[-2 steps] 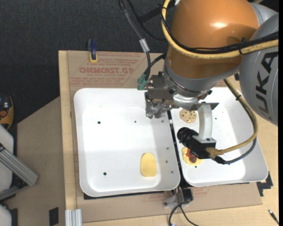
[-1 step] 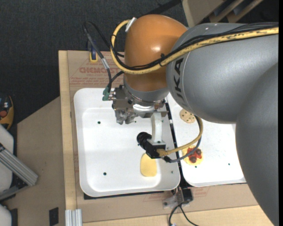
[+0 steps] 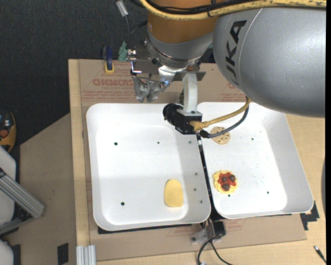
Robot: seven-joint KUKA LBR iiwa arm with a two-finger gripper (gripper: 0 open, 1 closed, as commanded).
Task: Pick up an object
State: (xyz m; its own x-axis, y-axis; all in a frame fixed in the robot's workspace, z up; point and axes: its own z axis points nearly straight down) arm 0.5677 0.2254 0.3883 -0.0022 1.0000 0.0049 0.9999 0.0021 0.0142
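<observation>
gripper (image 3: 149, 91), carried by the grey arm (image 3: 269, 46) below its orange band (image 3: 176, 15), stood high over the far rim of the left bin (image 3: 129, 171), at about 12 o'clock of that bin. whether it was open or closed could not be told from this slant, and nothing was seen held in it. the pose read as one of waiting or transit, since no loose thing lay beneath it.

candidates for the pick lay well apart from the gripper. a yellow oval piece (image 3: 174, 193) rested flat at 5 o'clock in the left bin, near the front wall and the wall shared with the right bin (image 3: 269, 155). a speckled biscuit (image 3: 221, 136) lay at 10 o'clock in the right bin, close to the shared wall. a berry-topped tart (image 3: 225, 181) lay at 7 o'clock in that bin, also near the shared wall. all three lay singly with bare floor around them, which probably favoured a straight descent from above.

likely hindrances were the bin walls beside each piece and the low, flat build of the pieces, which offered little height to grasp.

outside the bins, a cardboard sheet (image 3: 77, 103) with red print underlay both. a blue-and-yellow clamp (image 3: 108, 59) held its 11 o'clock edge, and an aluminium rail (image 3: 20, 194) lay off at 8 o'clock.
</observation>
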